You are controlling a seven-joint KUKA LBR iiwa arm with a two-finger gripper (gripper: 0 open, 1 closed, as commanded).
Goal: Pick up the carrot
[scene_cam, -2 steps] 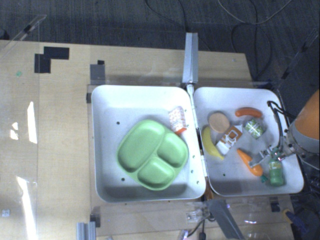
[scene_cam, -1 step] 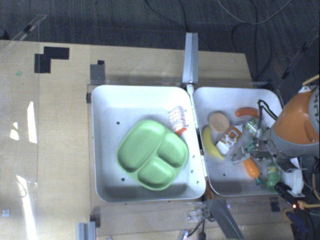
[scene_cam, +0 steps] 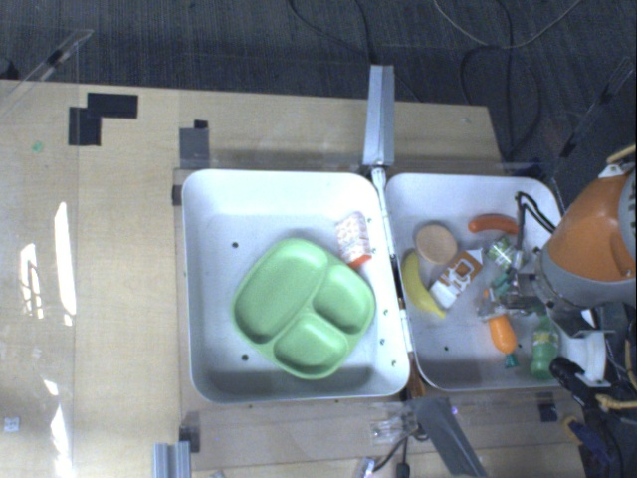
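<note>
Carrot (scene_cam: 503,334), stubby smooth orange taper on glossy white right bin (scene_cam: 438,361), just below metallic jaws (scene_cam: 511,297), spread unclear.

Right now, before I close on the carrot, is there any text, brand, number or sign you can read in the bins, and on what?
No legible text.
Small packet in the left bin: red and white print, too blurred to read.
Orange and white carton in the right bin: a white patch like a label, too small to read.
Carrot, banana, green plate: no markings seen.
</note>
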